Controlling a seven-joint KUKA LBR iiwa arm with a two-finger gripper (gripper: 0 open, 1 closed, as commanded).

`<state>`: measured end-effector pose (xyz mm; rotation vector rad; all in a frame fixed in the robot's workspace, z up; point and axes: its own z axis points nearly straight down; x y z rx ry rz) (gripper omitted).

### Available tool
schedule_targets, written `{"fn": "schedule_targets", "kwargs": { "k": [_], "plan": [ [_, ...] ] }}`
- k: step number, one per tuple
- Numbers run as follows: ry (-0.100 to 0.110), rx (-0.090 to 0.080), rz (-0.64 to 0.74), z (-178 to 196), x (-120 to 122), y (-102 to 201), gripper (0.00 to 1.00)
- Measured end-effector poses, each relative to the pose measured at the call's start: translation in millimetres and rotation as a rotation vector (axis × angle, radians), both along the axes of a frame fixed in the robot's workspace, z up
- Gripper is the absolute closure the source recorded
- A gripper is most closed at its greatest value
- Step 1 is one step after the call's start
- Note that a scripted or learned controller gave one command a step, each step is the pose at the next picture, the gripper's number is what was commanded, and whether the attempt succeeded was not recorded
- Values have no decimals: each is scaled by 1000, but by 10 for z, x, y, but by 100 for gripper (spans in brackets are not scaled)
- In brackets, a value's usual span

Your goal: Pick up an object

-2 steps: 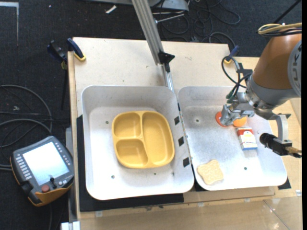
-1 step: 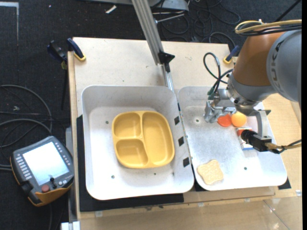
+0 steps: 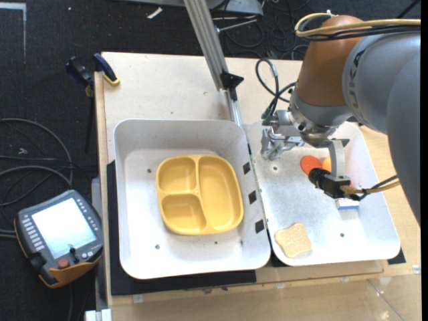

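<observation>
Orange, a small object [image 3: 311, 162] lies in the right bin [image 3: 374, 236], just beside the hand [image 3: 273, 143]; whether the hand is spread I cannot tell; a tan slice [image 3: 293, 240] rests near the front; a yellow divided plate [image 3: 199, 194] sits in the left bin [image 3: 134, 152].

**Around the bench: what I'm seeing off the job**

I've got the wooden bench top [image 3: 167, 89] pale and bare along its far side. At its far left corner I'm seeing a blue and yellow clamp [image 3: 100, 69] gripping the edge. A slanted aluminium rail [image 3: 208, 35] runs down from the top toward the bins. On the dark floor at lower left, the teach pendant [image 3: 59, 236] lies with its screen lit white. Black cables [image 3: 33, 156] loop just beside it.
</observation>
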<state>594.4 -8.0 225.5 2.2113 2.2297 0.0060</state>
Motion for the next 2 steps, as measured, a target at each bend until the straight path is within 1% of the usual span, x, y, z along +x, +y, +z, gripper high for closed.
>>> {"fn": "schedule_targets", "kwargs": {
  "k": [1, 2],
  "plan": [
    [0, 1, 0, 80, 217, 600, 100],
    [1, -1, -2, 29, 397, 1019, 100]
  ]
}}
